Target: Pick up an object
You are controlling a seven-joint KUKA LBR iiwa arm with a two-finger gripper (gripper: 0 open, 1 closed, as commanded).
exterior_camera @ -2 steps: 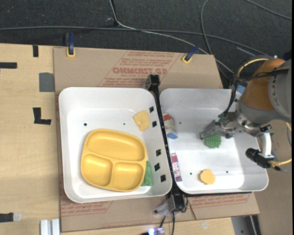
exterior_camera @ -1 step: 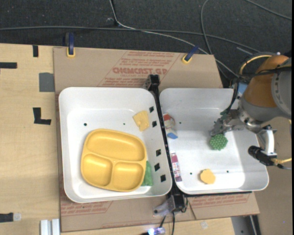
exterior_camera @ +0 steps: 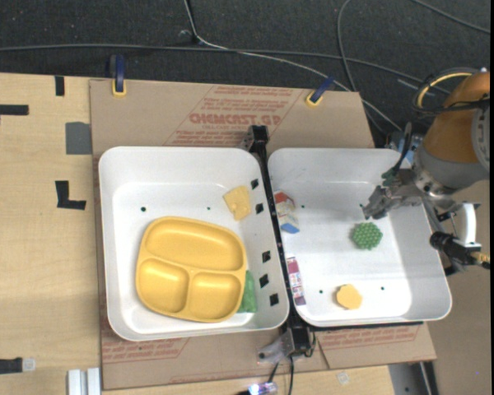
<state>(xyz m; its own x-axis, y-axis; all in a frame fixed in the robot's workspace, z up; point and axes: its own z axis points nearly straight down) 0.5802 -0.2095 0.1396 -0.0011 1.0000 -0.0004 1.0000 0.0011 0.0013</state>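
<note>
You are at the approach step: the gripper [exterior_camera: 373, 210] hangs in the right bin [exterior_camera: 395, 307], just above and beside the green bumpy ball [exterior_camera: 366, 235], nothing visibly grasped, jaw state impossible to tell; next, you likely need to lower squarely over the ball.

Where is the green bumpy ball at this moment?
The green bumpy ball lies in the right white bin, near its middle, just below the gripper and above the small round orange piece.
</note>
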